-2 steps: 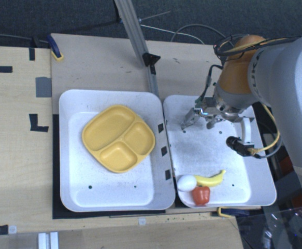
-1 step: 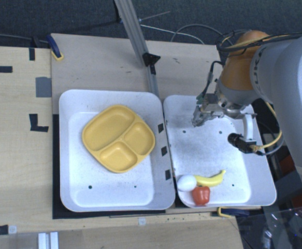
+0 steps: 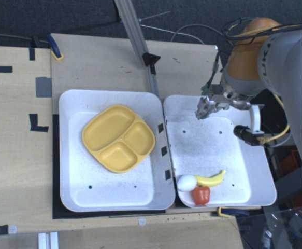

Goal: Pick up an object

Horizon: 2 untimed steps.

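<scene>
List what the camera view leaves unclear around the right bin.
- Hand: too small and blurred to judge its finger gap.
- White object: too small to identify; the bin's corner partly hides its left side.
- Red object: small, blurred, identity uncertain.
- Arm: cut off by the right edge.

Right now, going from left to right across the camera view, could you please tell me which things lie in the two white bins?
Yellow three-compartment plastic plate in the left bin → white egg-shaped object → red pepper-like toy → yellow toy banana, these three clustered at the right bin's near edge.
</scene>
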### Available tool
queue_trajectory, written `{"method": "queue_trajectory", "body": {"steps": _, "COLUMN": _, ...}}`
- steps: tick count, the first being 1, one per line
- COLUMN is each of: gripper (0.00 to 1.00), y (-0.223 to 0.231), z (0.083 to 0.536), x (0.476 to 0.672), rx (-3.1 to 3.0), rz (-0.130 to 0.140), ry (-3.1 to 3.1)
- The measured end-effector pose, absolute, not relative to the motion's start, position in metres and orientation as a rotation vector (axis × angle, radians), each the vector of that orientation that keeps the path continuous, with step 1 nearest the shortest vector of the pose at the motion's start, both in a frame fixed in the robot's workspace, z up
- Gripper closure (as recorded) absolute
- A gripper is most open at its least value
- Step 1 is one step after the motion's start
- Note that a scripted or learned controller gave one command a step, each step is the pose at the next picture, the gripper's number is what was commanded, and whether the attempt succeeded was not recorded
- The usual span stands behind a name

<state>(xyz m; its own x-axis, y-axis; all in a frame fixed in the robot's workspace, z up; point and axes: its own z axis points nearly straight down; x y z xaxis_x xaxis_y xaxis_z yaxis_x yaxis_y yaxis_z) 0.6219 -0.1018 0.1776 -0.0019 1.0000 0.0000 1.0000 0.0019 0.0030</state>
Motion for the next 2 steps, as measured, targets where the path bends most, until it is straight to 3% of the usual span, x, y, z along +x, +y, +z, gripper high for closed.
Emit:
{"method": "queue_trajectory", "body": {"steps": 1, "gripper": 1.0, "y": -0.097, "z": 0.241, "x": 0.623, "rx": 2.216, "rz": 0.006, "ry": 2.221}}
{"method": "queue_trajectory", "body": {"steps": 2, "gripper": 1.0, "y": -0.097, "z": 0.262, "x": 0.624, "rx": 2.219, "rz": 0.002, "ry": 2.223}}
